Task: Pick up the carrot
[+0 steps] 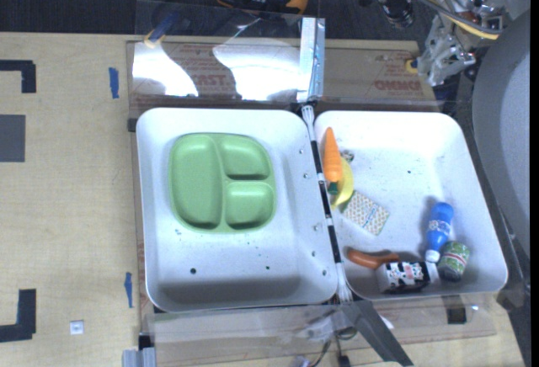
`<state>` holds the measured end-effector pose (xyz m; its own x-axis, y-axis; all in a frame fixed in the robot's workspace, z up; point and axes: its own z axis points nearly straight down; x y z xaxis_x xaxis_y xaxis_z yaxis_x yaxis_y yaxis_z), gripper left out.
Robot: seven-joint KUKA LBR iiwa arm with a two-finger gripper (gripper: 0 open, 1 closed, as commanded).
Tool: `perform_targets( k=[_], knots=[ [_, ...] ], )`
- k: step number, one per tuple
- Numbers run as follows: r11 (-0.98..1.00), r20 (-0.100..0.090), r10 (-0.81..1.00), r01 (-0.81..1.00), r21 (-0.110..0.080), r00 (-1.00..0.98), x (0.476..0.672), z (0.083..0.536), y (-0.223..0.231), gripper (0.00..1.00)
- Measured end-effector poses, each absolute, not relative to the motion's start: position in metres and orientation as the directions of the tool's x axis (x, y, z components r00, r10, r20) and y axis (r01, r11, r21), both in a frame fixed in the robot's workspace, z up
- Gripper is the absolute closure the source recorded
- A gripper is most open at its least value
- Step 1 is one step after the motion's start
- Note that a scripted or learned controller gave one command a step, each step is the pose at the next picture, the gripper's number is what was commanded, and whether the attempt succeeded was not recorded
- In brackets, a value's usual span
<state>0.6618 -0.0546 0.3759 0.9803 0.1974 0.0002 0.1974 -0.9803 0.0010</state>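
The orange carrot lies along the left wall of the right bin, its tip pointing to the back, resting against a yellow banana. My gripper hangs high at the upper right, beyond the back rim of the right bin and well away from the carrot. Nothing is seen in it.
The left bin holds a green divided plate. In the right bin lie a patterned packet, a blue bottle, a green can, a sausage and a small black-and-white carton. The grey arm runs down the right side.
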Motion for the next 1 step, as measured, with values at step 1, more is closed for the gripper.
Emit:
perform_targets(
  k=[1],
  knots=[
    [-0.98,-0.002,0.2,0.2,-0.002,0.98,0.6528,0.3639,-0.012,1.0]
  ],
)
